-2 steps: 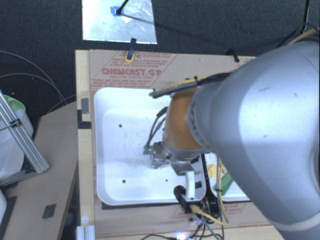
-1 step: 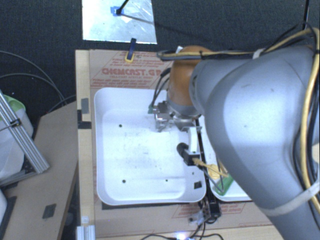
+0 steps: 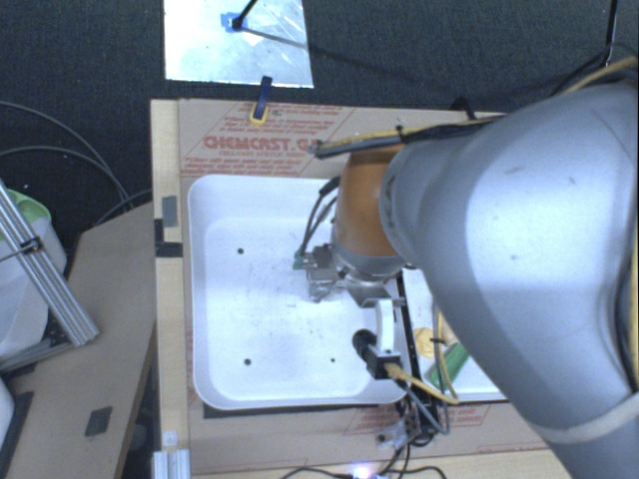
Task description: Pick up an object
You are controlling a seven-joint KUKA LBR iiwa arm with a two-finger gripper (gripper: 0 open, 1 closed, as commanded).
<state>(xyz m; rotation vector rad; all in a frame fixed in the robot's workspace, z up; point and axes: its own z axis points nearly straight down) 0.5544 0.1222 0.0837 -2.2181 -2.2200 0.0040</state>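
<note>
At the bench's left edge a pale wooden side table [image 3: 100,297] carries slanted aluminium rails [image 3: 40,267]; beyond the bench's far edge a shiny metal sheet [image 3: 238,26] lies on dark carpet; brown cardboard [image 3: 260,133] printed in red underlies the bins. The left bin [image 3: 240,267] shows a bare white floor with a few dark specks. The gripper [image 3: 324,275] hangs over that bin's right side, near the shared wall, under the orange band [image 3: 361,208]; whether it is spread or closed cannot be told. To its right, past the divider, in the right bin [image 3: 477,395] near its near edge, lie a yellow object [image 3: 427,344] and a green object [image 3: 449,364], touching, apart from the gripper. The grey arm [image 3: 519,257] covers the rest of that bin.
</note>
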